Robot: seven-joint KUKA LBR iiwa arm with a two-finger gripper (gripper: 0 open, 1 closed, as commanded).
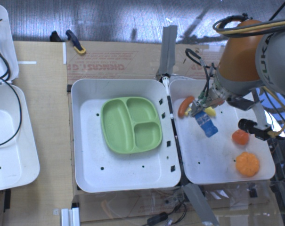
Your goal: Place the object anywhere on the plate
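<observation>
Claw (202, 108) low over the right bin (199, 171), crowded by three things: an orange sausage-like piece (184, 106) just to its left, a small yellow piece (210, 111) touching on its right, a blue carton (206, 125) directly below. Cannot tell whether it is open or closed, nor which piece is the target. Green plate (131, 124) sits well to its left, in the left bin (85, 140), nothing on it. Risks: clamping two items together or knocking a neighbour aside; clipping the wall between the bins in transit.
</observation>
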